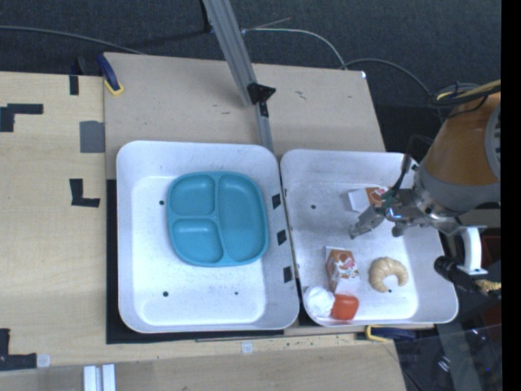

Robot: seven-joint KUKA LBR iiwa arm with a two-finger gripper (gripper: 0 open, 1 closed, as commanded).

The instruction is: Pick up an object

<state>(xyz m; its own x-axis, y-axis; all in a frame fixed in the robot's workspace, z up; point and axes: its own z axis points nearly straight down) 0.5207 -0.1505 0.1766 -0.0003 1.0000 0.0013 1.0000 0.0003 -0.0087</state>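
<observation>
Camera view: gripper low in the right bin, fingers spread, nothing between them.
Croissant, carton, red piece sit near the front wall; a small packet lies just behind the fingers. Risk: closing on bare floor, or nudging the packet away.

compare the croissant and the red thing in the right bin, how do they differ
The croissant is tan and curved like a crescent; the red object is a solid red-orange, compact and blocky. The croissant looks the larger of the two. The croissant lies apart from other items, mid-bin toward the right, while the red object sits at the near rim, touching a white object. Both rest in the right bin, neither under the gripper.
</observation>
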